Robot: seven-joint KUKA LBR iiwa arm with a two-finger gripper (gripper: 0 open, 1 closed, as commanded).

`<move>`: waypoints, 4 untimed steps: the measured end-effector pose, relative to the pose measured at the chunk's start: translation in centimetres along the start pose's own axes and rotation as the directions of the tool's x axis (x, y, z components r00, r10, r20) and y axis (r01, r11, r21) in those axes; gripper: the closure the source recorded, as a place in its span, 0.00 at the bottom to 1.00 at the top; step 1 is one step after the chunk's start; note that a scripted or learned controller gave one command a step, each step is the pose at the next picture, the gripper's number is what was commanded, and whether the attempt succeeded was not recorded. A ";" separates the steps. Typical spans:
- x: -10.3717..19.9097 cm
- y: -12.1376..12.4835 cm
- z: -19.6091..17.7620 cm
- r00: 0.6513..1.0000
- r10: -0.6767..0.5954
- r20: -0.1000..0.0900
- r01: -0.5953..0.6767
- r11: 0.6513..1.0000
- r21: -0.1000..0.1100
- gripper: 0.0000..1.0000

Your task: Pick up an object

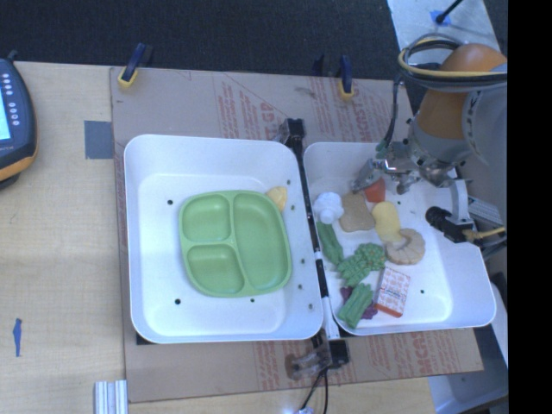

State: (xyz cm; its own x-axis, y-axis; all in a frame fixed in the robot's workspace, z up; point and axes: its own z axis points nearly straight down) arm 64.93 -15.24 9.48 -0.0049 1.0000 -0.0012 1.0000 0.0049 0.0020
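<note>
The small red-orange piece is what we judge the likeliest pick. It sits at the far end of the right bin, directly under the gripper. We see metal fingers spread to either side of it, nothing yet lifted. Outward lie the tan piece, the yellow piece and the green tray in the left bin.

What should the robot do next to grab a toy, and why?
Probably lower a little onto the red piece. The gripper sits at the far end of the right bin, just above that piece and next to the tan toy. Nothing can be seen held yet, so a short drop looks like the nearest try.
</note>
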 end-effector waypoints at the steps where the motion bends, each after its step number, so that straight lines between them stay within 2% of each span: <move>1: -1.9 -10.0 0.1 1.000 0.005 -0.001 -0.005 1.000 0.006 0.00; 2: 0.9 -4.7 0.1 1.000 -0.003 0.001 0.003 1.000 -0.001 0.00; 3: 0.3 1.0 0.2 1.000 -0.001 0.000 0.001 1.000 -0.002 0.00; 4: 0.3 0.9 -1.1 1.000 -0.002 0.000 0.002 1.000 0.000 1.00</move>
State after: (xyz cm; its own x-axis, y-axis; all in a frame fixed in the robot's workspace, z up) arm 65.82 -14.98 10.58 -0.0074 1.0000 -0.0015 1.0000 0.0074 0.0022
